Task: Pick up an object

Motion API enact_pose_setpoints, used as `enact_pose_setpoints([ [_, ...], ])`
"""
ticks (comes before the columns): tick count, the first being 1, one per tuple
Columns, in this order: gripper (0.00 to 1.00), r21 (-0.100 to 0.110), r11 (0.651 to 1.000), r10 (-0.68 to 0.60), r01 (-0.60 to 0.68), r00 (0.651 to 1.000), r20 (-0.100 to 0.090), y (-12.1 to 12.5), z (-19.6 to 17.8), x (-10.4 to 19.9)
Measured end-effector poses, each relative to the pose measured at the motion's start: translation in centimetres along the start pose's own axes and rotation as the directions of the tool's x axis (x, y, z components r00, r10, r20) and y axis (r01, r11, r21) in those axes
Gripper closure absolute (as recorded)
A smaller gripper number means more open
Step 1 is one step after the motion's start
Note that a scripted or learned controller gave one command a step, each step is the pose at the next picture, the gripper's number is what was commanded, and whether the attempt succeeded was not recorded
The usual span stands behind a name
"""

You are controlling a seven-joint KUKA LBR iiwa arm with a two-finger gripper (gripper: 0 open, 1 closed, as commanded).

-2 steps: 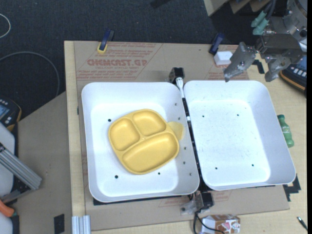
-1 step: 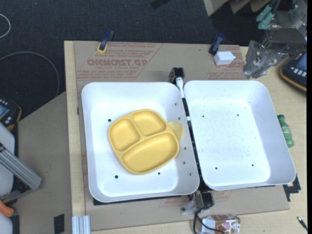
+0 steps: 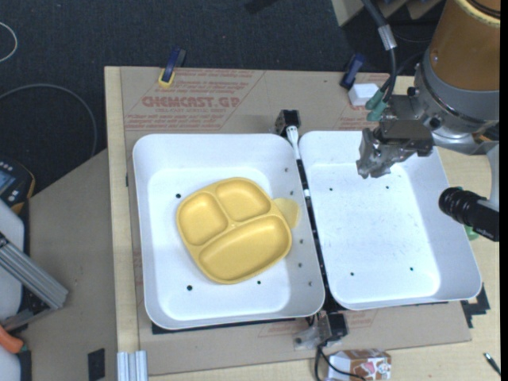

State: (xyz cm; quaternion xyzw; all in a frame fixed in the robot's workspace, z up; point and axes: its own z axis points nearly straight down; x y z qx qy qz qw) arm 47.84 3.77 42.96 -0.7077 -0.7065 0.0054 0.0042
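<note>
A yellow three-compartment plate (image 3: 233, 229) was seen lying flat in the left bin (image 3: 151, 292). The gripper (image 3: 373, 167) was positioned above the right bin (image 3: 444, 284), at the plate's two o'clock, well apart. Whether it was spread could not be told.

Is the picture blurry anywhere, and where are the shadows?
In the camera view, the yellow divided plate looks sharp and evenly lit, with a soft shadow on the left bin along its lower right edge; the gripper looks slightly blurred over the right bin; the bins are bright white with no harsh glare, and the floor behind the bench is dark.
</note>
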Motion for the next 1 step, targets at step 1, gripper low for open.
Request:
enact_pose_setpoints([
  [1,1.00,-0.015,1.000,-0.006,0.006,1.000,-0.003,0.08,-0.65,4.60],
])
